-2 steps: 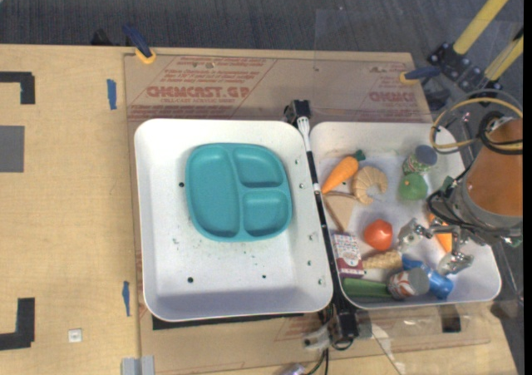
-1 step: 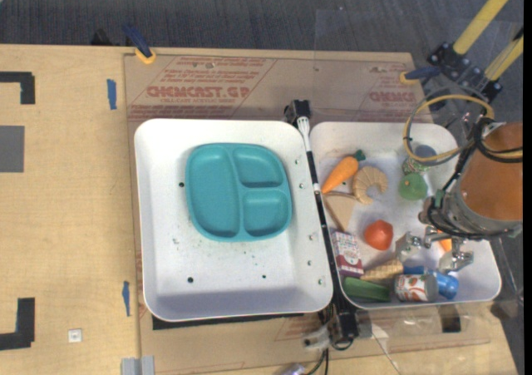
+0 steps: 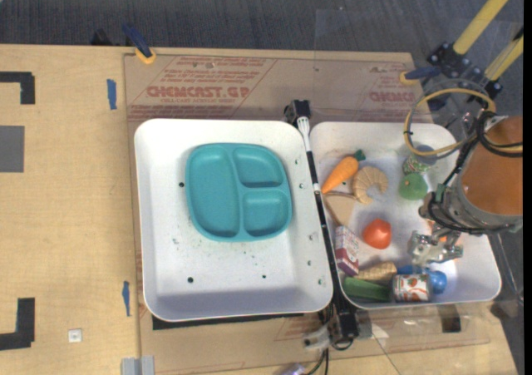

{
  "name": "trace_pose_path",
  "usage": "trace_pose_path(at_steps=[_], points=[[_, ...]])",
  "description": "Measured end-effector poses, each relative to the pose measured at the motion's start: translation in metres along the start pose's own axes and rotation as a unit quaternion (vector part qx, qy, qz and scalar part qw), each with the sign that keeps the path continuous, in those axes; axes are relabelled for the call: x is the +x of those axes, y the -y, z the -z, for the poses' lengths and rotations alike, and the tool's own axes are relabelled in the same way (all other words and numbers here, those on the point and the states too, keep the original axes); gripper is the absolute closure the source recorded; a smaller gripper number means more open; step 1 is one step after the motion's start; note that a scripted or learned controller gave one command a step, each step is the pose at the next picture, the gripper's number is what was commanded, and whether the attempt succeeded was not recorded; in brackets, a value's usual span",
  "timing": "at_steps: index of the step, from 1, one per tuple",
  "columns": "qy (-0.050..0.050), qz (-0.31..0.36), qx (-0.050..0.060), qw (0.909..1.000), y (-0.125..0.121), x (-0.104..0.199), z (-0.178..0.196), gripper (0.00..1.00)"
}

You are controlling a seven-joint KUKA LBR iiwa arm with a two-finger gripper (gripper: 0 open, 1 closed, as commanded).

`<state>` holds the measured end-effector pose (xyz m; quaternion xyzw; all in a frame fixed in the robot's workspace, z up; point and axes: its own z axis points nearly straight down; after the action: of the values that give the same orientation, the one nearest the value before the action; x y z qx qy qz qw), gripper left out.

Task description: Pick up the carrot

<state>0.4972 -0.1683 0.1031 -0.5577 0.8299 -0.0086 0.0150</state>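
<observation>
An orange carrot (image 3: 341, 174) with a green top lies tilted in the upper left part of the right bin (image 3: 487, 282), its tip toward the divider. My gripper (image 3: 434, 247) hangs over the right bin's right side, well to the right of and below the carrot, beside a red tomato (image 3: 377, 234). I see nothing held between its fingers.
The left bin (image 3: 158, 224) holds a teal divided plate (image 3: 239, 191). Around the carrot lie a beige shell-like piece (image 3: 370, 185), a green item (image 3: 412, 186), a can (image 3: 409, 287), a blue ball (image 3: 438, 282), a cucumber (image 3: 366, 288) and a packet (image 3: 347, 250). Cables loop at upper right.
</observation>
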Motion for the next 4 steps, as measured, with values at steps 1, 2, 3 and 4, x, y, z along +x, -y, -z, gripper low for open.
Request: trace_pose_path(at_steps=[1,2,3,4], points=[[-0.003,0.007,-0.01,0.9999,-0.007,-0.07,0.094,1.0],[-0.005,0.005,-0.014,0.9999,-0.009,-0.067,0.09,0.0],[-0.004,0.045,-0.012,0.9989,0.027,-0.025,0.017,0.0],[0.009,0.168,-0.015,0.9856,0.033,0.023,-0.013,0.0]])
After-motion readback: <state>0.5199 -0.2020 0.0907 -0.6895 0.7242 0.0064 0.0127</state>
